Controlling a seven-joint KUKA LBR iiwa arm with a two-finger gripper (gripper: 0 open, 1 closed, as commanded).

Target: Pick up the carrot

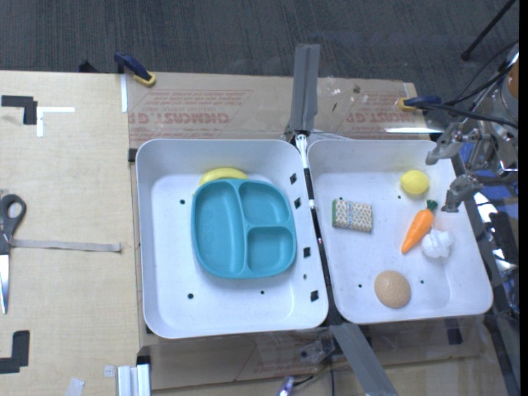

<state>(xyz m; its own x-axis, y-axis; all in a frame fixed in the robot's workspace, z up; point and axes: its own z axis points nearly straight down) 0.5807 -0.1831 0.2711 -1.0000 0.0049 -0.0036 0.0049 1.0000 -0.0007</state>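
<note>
The carrot (417, 230) lies in the right bin (355, 291), tilted, touching a white lump (437, 244), below a lemon (415, 182). The gripper (454, 195) hangs just right of its leafy tip; whether its jaws are parted, I cannot tell.

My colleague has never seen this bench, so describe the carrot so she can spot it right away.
Look in the right bin of the two white ones. Toward its right side lies the carrot, slanted, beside a white lump, below a yellow ball. It alone is long, tapered and orange with a green tip.
</note>
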